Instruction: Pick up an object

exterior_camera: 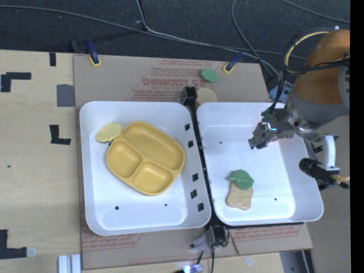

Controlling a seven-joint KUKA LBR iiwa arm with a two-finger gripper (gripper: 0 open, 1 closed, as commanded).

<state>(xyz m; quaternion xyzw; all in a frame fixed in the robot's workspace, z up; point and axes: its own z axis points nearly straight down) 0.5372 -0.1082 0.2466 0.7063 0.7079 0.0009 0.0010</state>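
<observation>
In the right bin [284, 206] a green leaf-shaped piece [242, 178] lies on top of a tan flat piece [239, 197], near the bin's front middle. My gripper [259, 139] hangs over the upper part of that bin, up and to the right of the two pieces and apart from them. I see nothing between its fingers. The left bin [96, 209] holds a yellow divided plate [145, 157] and a pale yellow flat piece [108, 132] touching the plate's upper left rim.
A small green object [209, 74] and a tan disc [207, 94] lie on the cardboard behind the bins. Black clips run along the seam between the bins [196, 169]. Cables cross the dark floor at the back.
</observation>
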